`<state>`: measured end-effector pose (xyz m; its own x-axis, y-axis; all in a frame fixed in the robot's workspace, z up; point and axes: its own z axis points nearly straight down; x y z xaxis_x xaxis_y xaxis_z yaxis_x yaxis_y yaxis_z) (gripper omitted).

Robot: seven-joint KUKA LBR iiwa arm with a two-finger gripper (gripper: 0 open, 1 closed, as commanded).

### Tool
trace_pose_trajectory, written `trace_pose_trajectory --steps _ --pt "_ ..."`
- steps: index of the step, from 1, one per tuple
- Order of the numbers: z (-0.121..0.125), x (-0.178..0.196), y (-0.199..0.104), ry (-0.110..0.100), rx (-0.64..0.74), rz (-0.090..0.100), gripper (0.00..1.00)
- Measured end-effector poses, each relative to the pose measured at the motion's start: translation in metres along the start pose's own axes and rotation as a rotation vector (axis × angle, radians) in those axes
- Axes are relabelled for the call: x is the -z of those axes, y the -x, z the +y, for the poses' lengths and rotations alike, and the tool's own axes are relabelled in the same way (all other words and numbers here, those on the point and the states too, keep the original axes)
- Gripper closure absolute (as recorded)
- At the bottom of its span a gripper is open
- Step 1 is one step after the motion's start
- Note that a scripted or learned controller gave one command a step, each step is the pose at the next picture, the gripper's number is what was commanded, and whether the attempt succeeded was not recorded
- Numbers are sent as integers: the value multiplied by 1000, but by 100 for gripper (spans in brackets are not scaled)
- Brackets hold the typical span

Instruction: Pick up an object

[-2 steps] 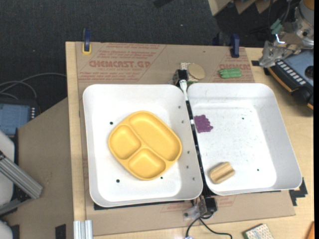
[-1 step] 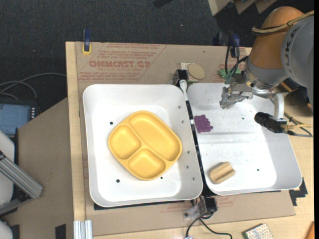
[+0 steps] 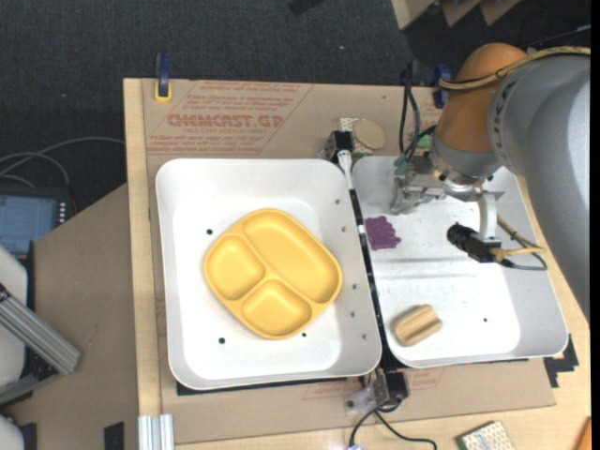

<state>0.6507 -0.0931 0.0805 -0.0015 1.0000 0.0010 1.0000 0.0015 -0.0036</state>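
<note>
Nothing lifted yet — gripper (image 3: 412,198) hovers upper right, grip state unclear — purple object (image 3: 382,233) and tan block (image 3: 416,324) remain binned.

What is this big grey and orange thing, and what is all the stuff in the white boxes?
That big grey thing with the orange band is a robot arm. It reaches in from the right side of the picture. The camera sits above the bench and looks down at a slant.

On the bench are two shallow white bins. The left bin holds a yellow plate with three sections. The right bin holds a small purple thing near its left wall and a tan block near the front.

The robot's hand is down over the back of the right bin. Its job is to pick something up, but I cannot see anything in its hand.
</note>
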Motion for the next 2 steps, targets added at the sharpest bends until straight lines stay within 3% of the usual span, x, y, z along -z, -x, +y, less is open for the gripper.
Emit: trace_pose_trajectory --steps 1,2 --pt "19 140 18 21 -1 -5 100" --pt "14 -2 13 -1 0 0 100"
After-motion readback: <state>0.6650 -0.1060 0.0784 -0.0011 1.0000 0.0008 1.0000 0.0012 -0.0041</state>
